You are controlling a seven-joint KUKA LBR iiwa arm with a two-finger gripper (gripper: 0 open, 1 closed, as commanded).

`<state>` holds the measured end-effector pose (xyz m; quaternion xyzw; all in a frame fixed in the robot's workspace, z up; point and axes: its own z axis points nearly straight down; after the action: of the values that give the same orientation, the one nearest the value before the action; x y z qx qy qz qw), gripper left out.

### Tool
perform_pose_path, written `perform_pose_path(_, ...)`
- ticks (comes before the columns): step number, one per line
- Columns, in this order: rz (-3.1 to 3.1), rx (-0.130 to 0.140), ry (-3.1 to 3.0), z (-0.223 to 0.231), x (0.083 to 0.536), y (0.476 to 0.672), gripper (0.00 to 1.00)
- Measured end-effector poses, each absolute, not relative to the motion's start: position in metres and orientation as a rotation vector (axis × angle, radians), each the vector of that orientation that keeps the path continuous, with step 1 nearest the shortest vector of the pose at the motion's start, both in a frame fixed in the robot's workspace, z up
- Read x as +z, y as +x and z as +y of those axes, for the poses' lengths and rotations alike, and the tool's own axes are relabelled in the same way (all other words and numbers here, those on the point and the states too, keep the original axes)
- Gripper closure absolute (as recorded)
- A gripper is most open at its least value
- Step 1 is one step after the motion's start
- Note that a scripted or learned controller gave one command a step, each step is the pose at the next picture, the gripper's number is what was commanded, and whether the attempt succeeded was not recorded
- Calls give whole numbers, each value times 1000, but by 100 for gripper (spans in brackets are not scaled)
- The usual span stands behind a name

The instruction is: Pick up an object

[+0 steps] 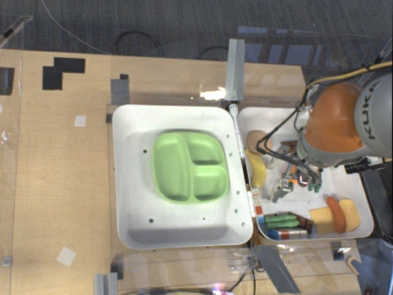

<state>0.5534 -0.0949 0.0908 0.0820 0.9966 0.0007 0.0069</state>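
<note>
Two white bins, listed from the near edge back. Right bin [362,226], near edge: markers [284,221] lying flat; a yellow sponge-like block [349,212] with a red sausage-shaped piece [337,214] across it. Mid bin: gripper [281,191], lowered among the clutter, nothing visibly between its tips; its opening cannot be told. Just beyond it: a yellow banana-like item [258,171] against the dividing wall, a tan object [256,141] behind. Left bin [132,165]: a green divided tray [189,166]. Status: no object lifted; grasp and raise appear outstanding.
</note>
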Motion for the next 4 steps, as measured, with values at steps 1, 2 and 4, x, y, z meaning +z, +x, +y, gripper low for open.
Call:
perform_pose_path(1, 3122, -3, -234, -112, 130, 562, 0)
perform_pose_path(2, 3119, -3, -173, -127, 91, 548, 0)
perform_pose_path(4, 3102, -7, -390, -136, 90, 582, 0)
